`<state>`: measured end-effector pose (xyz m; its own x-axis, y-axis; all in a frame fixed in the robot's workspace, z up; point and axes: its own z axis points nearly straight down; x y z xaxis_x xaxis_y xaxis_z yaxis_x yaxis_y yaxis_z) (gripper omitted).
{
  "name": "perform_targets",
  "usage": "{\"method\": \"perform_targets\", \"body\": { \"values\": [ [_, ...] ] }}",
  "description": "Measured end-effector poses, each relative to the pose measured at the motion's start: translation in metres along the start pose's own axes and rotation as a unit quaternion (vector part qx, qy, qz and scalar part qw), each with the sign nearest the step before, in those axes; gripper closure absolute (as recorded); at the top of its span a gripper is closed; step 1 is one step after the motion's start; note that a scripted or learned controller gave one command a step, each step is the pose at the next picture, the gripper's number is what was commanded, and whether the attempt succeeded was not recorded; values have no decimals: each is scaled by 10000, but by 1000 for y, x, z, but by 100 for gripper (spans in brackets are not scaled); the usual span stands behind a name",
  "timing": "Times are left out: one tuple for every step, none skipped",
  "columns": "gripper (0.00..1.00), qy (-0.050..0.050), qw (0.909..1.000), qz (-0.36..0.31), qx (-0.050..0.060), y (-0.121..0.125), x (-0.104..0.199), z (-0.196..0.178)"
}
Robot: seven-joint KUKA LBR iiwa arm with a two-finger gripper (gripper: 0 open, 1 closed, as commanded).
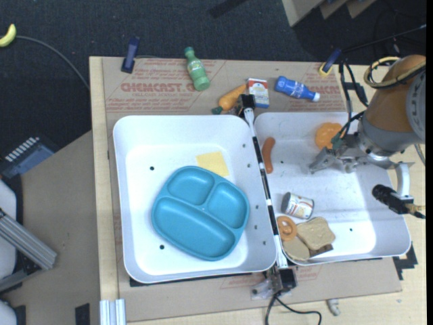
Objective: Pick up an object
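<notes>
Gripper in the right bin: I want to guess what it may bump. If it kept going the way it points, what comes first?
The gripper points toward the view's left, low over the right bin. The sausage by the bin's left wall looks first in line, though depth is unclear; it may pass above it.

Green bottle (197, 69), blue bottle (296, 89) beyond bins.

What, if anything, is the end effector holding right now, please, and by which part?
Nothing visible: the end effector sits low in the right bin, with no object seen between its fingers. The orange piece lies just beside it, apart.
</notes>
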<state>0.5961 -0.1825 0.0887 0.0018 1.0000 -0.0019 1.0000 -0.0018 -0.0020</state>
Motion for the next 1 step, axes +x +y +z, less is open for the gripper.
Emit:
{"method": "perform_targets", "body": {
  "values": [
    [0, 8, 10000, -16, -12, 71, -22, 3]
  ]
}}
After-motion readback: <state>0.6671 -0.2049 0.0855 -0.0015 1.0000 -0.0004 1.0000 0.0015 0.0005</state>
